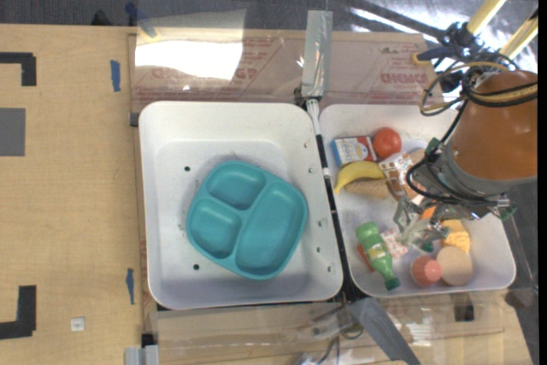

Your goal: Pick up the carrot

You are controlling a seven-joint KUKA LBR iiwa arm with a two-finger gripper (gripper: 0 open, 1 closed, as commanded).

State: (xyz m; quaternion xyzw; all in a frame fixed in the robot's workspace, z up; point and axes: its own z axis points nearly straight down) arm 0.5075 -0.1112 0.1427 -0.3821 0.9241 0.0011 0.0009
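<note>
Orange shows beside the pincer [420, 224], likely the orange carrot [430, 212], low in the right shallow white bin [504, 273] for a grasp; its spread cannot be told.

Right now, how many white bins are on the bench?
2. The left bin holds a teal divided plate; the right bin holds the toy food, with the gripper down among it.
</note>
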